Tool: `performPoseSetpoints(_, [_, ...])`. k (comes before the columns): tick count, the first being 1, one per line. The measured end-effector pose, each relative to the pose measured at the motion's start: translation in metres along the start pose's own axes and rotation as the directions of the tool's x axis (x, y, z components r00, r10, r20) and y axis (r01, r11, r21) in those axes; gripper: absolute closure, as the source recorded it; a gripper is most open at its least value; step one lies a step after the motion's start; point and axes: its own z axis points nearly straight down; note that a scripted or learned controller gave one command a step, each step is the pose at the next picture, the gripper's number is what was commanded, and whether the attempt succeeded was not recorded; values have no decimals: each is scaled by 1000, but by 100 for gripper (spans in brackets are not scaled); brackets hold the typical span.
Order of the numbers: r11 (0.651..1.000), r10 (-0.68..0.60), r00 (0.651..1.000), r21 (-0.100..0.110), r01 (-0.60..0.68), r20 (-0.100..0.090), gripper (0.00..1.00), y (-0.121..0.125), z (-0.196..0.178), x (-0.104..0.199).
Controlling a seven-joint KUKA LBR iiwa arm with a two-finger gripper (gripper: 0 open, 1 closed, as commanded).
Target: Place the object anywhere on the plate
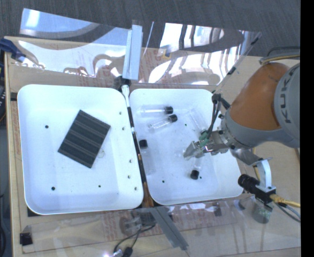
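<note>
Pale wood is showing along the edges of the table [9, 143], which is carrying two white bins; dark carpet is lying beyond it, and clear panels behind the bins are throwing bright reflections. A dark ribbed plate [84, 138] is lying tilted in the left bin [28, 181]. In the right bin [221, 189], clear vials with black caps [163, 121] are resting near the back, hard to make out against the white. The gripper [195, 150] is hovering low over this bin; whether its fingers are apart or together I cannot tell. A small black object [194, 173] is sitting just below it.
</note>
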Motion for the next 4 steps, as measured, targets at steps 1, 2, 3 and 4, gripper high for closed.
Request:
performPoseSetpoints(1, [996,-94,996,4,94,-2,100,28,17,76])
performPoseSetpoints(2, [995,-97,995,3,97,-2,100,91,19,125])
performPoseSetpoints(3, [987,158,988,4,-158,-2,100,96,27,210])
performPoseSetpoints(4, [995,98,995,1,-98,-2,100,199,-29,217])
